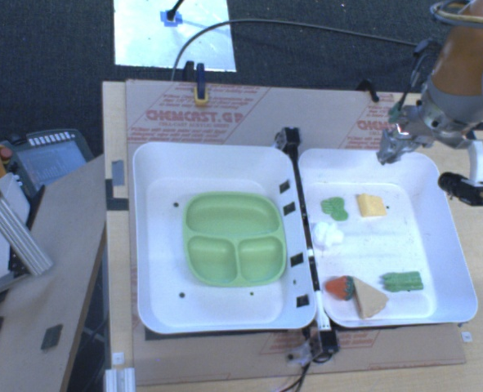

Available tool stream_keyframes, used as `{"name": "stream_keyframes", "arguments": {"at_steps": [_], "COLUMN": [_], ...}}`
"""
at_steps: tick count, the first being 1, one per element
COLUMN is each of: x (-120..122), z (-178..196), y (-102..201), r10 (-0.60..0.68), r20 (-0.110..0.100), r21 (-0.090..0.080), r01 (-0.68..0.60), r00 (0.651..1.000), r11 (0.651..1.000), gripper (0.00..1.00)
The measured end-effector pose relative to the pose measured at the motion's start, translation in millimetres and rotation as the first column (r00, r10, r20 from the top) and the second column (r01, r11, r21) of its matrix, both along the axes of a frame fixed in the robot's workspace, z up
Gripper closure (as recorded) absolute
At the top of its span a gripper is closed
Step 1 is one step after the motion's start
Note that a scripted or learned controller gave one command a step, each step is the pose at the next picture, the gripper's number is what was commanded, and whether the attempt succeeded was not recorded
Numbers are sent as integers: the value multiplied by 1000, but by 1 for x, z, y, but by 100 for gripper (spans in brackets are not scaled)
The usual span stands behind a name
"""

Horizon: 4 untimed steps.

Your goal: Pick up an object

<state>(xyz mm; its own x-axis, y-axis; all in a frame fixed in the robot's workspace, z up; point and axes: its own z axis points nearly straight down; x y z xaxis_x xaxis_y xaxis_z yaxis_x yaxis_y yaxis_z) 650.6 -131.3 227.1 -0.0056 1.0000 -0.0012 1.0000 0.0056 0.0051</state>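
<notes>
The gripper hangs over the far rim of the right bin, near its far right corner; whether it is released or clenched I cannot tell. That bin carries six things: one small green piece and one yellow block toward the far edge, one white lump by the left wall, and one red piece, one tan wedge and one green block along the near edge, leaving bare floor through the middle and along the right wall. The left bin carries one green divided tray at its centre, with free floor on all sides.
</notes>
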Motion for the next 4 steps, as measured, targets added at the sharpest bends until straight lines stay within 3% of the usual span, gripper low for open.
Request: {"name": "stream_keyframes", "arguments": {"at_steps": [2, 4], "x": [-12, -30], "z": [15, -5], "y": [106, 207], "r10": [4, 3], "r20": [-5, -7], "r21": [3, 3], "r01": [-4, -3], "r00": [1000, 1000], "r11": [1000, 1000], "gripper": [100, 100]}}
